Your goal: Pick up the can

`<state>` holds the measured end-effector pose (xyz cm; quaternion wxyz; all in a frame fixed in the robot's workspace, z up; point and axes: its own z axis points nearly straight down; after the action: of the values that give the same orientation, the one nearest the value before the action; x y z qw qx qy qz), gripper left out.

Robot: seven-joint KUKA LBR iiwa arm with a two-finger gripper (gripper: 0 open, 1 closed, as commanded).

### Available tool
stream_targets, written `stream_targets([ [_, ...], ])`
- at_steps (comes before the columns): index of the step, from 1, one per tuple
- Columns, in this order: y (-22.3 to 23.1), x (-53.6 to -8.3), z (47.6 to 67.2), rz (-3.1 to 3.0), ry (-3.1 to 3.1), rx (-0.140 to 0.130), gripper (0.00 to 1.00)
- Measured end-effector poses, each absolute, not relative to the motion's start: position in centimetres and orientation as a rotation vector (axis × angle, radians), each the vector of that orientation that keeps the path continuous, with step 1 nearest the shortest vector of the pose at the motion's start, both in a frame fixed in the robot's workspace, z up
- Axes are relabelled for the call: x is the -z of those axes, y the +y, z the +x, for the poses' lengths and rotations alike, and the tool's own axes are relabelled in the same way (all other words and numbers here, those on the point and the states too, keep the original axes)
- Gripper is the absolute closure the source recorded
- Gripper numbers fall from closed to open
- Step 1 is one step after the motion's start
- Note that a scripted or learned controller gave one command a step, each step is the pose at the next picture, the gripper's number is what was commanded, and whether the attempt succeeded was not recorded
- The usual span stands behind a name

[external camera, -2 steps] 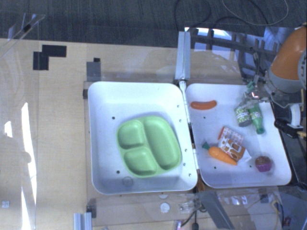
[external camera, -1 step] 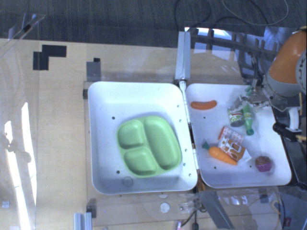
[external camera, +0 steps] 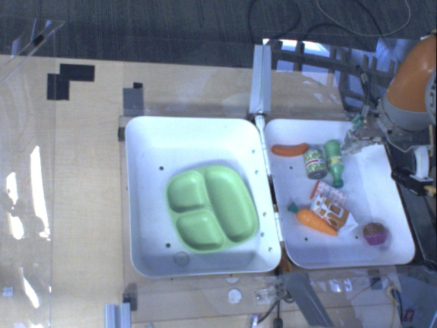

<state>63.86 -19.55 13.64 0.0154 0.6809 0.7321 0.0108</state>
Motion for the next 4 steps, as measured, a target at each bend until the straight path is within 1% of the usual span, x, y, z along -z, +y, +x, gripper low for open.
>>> stream_targets([
  [1,-12.2,-22.3,67.1,2.466,1.935,-0.010,1.00],
  [2,-12.2,-22.3,67.1,2.465,1.936,-0.010,0.00],
  [3,-16.1,-9.4,67.0,2.324,2.109,-0.004,0.00],
  [4,-13.0,-8.7,67.1,2.281,2.154,-0.007,0.00],
])
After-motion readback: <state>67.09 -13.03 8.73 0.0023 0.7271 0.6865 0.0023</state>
